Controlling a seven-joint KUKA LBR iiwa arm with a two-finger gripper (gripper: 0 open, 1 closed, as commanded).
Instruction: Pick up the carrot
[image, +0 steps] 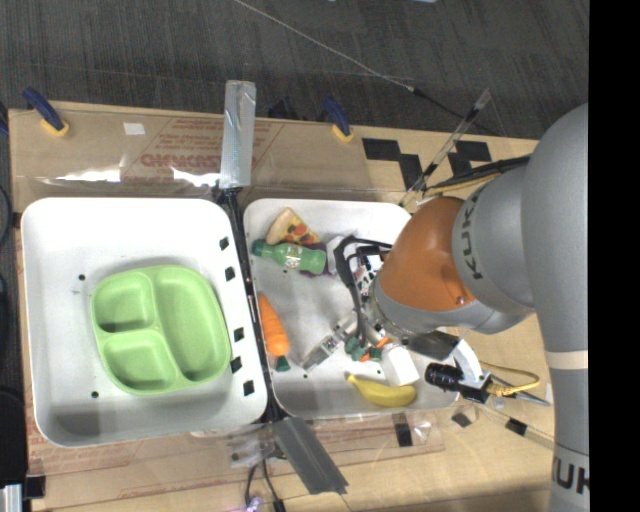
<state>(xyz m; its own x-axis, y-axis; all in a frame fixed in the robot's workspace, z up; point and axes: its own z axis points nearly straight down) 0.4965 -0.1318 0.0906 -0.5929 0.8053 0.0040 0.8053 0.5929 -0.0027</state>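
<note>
The carrot (272, 327) is orange with a green tip. It lies lengthwise against the left wall of the right bin (330, 212), tip toward the near side. My gripper (343, 343) hangs low over the middle of that bin, a short way right of the carrot and apart from it. Nothing orange is visibly caught in it. The grey arm and its orange band (425, 265) cover the right half of the bin.
A toy pizza slice (289, 227) and a green bottle (294, 258) lie at the far left of the right bin. A banana (381, 391) rests by its near wall. The left bin (60, 225) holds a green divided plate (160, 327).
</note>
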